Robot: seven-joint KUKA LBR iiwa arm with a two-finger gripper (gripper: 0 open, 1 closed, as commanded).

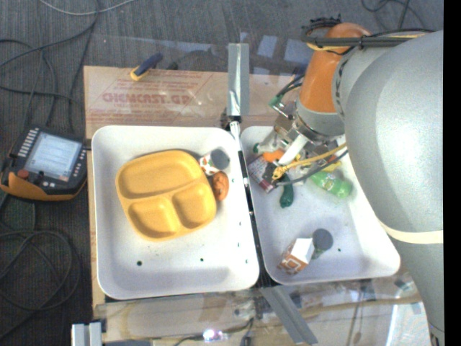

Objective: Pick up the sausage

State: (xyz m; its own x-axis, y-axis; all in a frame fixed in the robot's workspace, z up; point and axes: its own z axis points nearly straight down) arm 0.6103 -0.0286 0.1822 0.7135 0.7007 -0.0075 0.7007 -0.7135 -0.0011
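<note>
Here the short reddish-brown sausage point(220, 185) lies in the left white bin point(144, 276) beside the yellow sectioned plastic plate point(167, 193), well left of the hand point(282, 157), whose state I cannot tell.

brightness: even, fairly bright overall; floor around bench reads darker
white bins: left bin point(108, 265) and right bin point(360, 251) near blown out, little surface detail
shadows: soft, short; faint one under yellow tray point(167, 192), small dark one beside small box point(297, 254) in right bin
glare: sheen on clear sheet over cardboard point(158, 99) at top; bright spot on lit screen of pendant point(49, 161), far left
arm point(392, 128): big grey mass close to lens, soft, out of focus, w/ smooth highlight
sharpness: mid-frame ok but lo-res; clutter near gripper point(288, 157) muddled, hard to separate
noise: grain visible in dark carpet
</note>
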